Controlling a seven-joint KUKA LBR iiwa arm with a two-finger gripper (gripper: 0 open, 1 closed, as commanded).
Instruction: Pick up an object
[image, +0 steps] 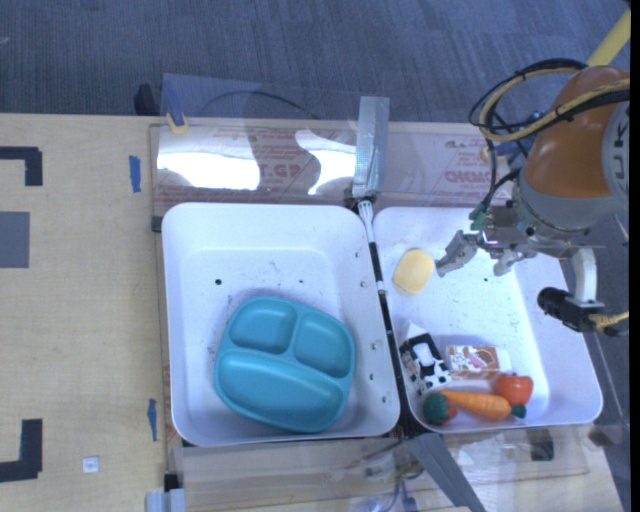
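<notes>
Claw (478, 255) apart, one lemon (413, 270) beside

bins (190, 300): smooth white plastic | tray (286, 364): matt teal plastic | desk (70, 300): pale wood | back panel (250, 160): glossy clear sheet

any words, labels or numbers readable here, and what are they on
Nothing can be read with confidence.
Red print on the clear panel behind the bins: reversed and blurred, unreadable.
Fainter red print further left on that panel: washed out by glare, unreadable.
Orange and white packet in the right bin: printing too small to read.
Black and white object beside it: no legible text.
</notes>
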